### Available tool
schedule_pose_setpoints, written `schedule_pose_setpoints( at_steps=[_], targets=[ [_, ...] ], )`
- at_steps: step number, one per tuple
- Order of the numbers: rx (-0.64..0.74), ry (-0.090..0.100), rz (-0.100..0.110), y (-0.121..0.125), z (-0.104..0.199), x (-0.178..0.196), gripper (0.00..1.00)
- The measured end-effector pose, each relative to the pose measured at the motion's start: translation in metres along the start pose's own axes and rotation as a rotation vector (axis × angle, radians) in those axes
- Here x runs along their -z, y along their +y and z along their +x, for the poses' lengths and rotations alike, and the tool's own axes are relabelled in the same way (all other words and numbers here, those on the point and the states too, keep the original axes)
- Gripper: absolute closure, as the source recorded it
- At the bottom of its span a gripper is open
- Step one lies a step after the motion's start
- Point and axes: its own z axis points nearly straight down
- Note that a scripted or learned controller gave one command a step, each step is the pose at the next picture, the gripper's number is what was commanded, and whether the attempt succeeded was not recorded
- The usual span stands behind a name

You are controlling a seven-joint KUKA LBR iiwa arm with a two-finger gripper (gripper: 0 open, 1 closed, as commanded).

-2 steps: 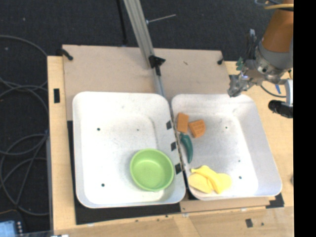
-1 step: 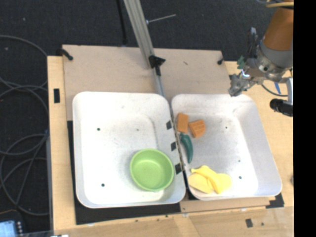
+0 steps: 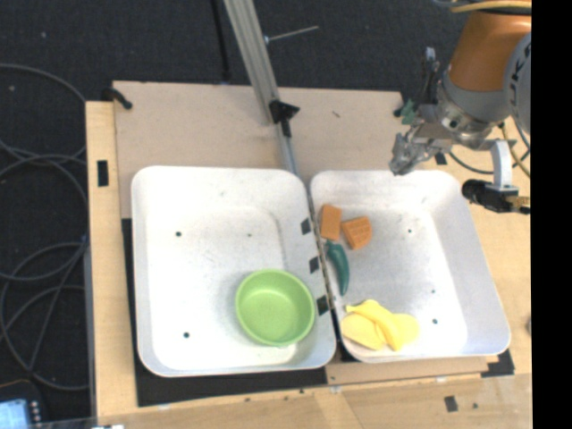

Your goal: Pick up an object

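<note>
Objects to pick: four small things lie in the right bin [image 3: 447, 239], all close to its left wall.
Orange blocks: one orange block [image 3: 331, 222] stands against the wall between the bins, and a second orange block [image 3: 357, 232] touches it on the right.
Teal thing: a thin teal thing [image 3: 338, 266] lies just below the blocks, along the same wall.
Yellow thing: a soft yellow thing [image 3: 380, 325] sits in the near left corner of the right bin.
Green bowl: a green bowl [image 3: 275, 307] sits upright in the left bin [image 3: 197, 231], in its near right corner.
Jaws: the gripper [image 3: 404, 161] hangs over the far edge of the right bin, well away from the small things. I cannot tell if the jaws are wide or narrow. Nothing shows between them.
Arm: the grey arm with its orange band [image 3: 487, 38] comes in from the top right.
Table: the table [image 3: 197, 123] is light brown and both bins rest on it side by side.
Pole: a grey metal pole [image 3: 255, 47] leans from the top down to where the two bins meet.
Cables: black cables [image 3: 36, 239] loop on the dark floor at the left.
</note>
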Motion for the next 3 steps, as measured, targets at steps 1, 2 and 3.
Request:
schedule_pose_setpoints(
  at_steps=[1, 2, 3],
  targets=[
    [0.000, 0.000, 0.000, -0.003, 0.043, 0.002, 1.00],
    [0.001, 0.000, -0.002, -0.001, 0.098, 0.009, 1.00],
    [0.000, 0.000, 0.002, -0.010, 0.145, -0.001, 1.00]
  ],
)
